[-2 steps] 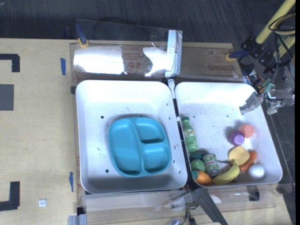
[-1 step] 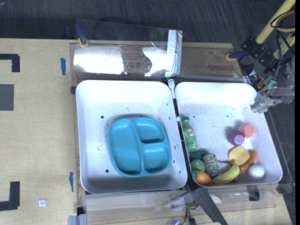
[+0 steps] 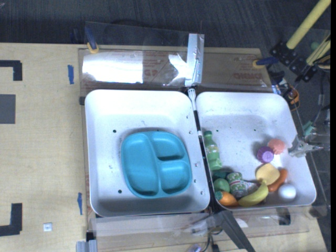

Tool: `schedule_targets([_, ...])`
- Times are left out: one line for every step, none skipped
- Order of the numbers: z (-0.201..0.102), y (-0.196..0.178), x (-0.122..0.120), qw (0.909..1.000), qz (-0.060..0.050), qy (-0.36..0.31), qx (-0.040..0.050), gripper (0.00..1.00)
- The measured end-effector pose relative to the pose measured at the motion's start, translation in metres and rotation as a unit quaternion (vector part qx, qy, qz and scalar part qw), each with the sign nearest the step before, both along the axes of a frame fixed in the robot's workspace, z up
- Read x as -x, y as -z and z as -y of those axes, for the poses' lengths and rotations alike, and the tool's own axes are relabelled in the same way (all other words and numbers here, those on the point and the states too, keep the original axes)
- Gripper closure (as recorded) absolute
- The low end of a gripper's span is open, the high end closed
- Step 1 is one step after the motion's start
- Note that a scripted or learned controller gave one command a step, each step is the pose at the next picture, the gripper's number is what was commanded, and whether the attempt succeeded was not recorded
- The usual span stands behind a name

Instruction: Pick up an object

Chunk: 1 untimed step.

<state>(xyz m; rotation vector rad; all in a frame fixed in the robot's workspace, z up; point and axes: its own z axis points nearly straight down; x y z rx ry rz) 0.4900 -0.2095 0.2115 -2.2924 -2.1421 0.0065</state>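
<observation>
- Banana (image 3: 256, 195), lower right of frame in the right bin (image 3: 236, 109): light, smooth, probably rigid plastic; grip across its middle
- Gripper state: cannot tell

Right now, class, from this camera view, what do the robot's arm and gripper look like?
Little of it can be made out. The gripper appears as a small, pale grey metallic piece at the right rim of the right bin, with a thin dark stem above it. Markings and cables are too small to tell.
</observation>
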Motion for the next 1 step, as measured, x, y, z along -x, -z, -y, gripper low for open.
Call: schedule_targets([-0.0008,-0.0015,-0.0013,1.0,0.002,-0.001,0.0001,0.0])
